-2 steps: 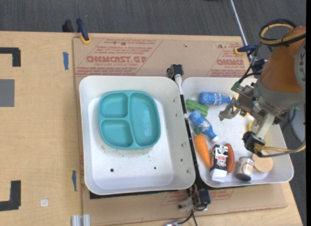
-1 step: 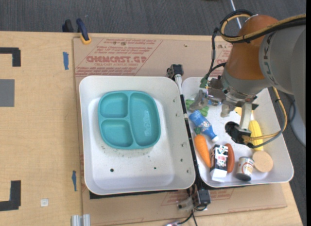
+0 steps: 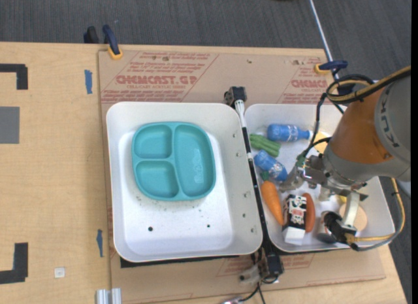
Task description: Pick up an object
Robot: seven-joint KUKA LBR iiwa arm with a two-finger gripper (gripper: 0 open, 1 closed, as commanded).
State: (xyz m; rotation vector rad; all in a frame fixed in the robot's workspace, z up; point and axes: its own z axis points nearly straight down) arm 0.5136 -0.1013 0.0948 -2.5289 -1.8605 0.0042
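My gripper (image 3: 304, 173) hangs over the middle of the right bin (image 3: 385, 231), at the end of the grey and orange arm coming in from the right. Just left of it lies a small blue object (image 3: 267, 163). An orange carrot (image 3: 273, 202) lies below that, near the bin's left wall. A white box with black and red print (image 3: 297, 216) sits beside a red piece (image 3: 310, 210), just below the gripper. A blue bottle (image 3: 287, 132) and a green item (image 3: 264, 144) lie at the bin's far end. The arm hides what is directly under the gripper.
The left bin (image 3: 130, 231) holds a teal divided plate (image 3: 174, 161). A cream round object (image 3: 358, 218) lies at the right bin's near right, partly under the arm. Both bins rest on a cardboard sheet (image 3: 163, 74) on the wooden bench.
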